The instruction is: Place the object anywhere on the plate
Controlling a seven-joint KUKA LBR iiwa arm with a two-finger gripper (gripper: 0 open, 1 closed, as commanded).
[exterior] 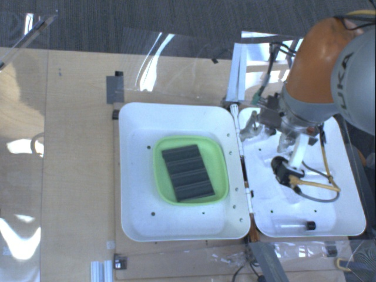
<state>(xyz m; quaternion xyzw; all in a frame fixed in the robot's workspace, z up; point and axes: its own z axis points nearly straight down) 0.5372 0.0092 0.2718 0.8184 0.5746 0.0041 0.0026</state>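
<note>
One block [187, 173], dark and ridged, is laid flat on plate [218, 157], about centred; plate is set in left bin [135, 157]. Gripper [258, 125] is held over right bin [346, 204], near its back-left corner, well apart from block. Gripper opening cannot be told. Clear tube [291, 224] is seen near right bin's front edge.

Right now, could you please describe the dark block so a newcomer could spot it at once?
Find the white bin on the view's left; a green plate sits in its middle. The dark block lies on that plate. It is grey and ribbed, unlike the small clear tube in the other bin.
</note>
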